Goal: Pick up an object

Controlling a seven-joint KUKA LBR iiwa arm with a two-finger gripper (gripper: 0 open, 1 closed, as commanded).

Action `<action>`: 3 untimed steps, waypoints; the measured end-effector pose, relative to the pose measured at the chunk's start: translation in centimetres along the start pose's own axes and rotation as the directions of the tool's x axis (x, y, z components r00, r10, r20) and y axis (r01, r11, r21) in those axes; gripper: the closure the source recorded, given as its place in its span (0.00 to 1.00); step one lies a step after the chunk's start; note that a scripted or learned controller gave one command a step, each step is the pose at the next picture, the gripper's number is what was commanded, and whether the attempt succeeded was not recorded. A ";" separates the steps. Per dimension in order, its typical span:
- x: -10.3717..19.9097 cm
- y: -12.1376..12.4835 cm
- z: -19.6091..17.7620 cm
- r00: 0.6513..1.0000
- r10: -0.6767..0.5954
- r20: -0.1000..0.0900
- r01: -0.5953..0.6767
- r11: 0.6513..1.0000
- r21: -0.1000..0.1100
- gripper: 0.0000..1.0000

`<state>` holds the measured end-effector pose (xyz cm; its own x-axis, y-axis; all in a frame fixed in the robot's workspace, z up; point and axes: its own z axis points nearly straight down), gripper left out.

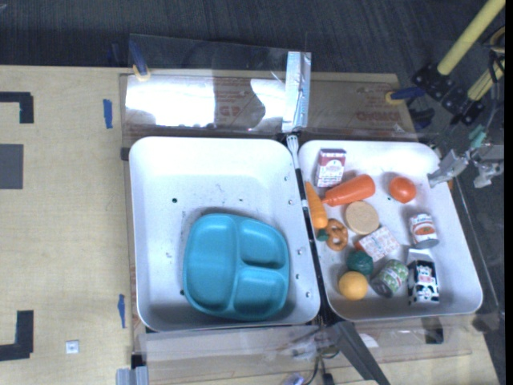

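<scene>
You are looking at small items crowding the right bin (461, 239): carton (330, 168), carrot (350, 189), tomato (402, 188), lemon (353, 285). They are lying loose and jumbled, likely dumped as pick stock. The left bin (152, 215) is holding a blue tray (236, 265). The gripper (465, 165) is hanging at the right bin's upper right edge; jaw state: cannot tell. The tomato is sitting nearest, just left and below it.

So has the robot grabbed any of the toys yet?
Not yet. All the toy food, like the carrot and the tomato, lies in the right bin. The gripper sits at that bin's right edge with nothing between its fingers. Reaching in, gripping and lifting are all left.
</scene>
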<state>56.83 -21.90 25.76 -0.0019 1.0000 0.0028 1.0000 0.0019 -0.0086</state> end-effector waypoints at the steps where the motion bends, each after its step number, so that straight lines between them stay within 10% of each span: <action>1: -0.2 4.3 11.5 0.994 -0.108 0.008 0.109 0.994 -0.017 0.00; 2: -0.2 5.6 11.7 0.995 -0.101 0.013 0.101 0.994 -0.034 0.00; 3: 0.6 4.0 4.2 0.976 -0.216 0.007 0.216 0.976 -0.011 0.00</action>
<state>60.76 -21.26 21.57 -0.2178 0.9760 -0.0029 0.9760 0.2178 0.0028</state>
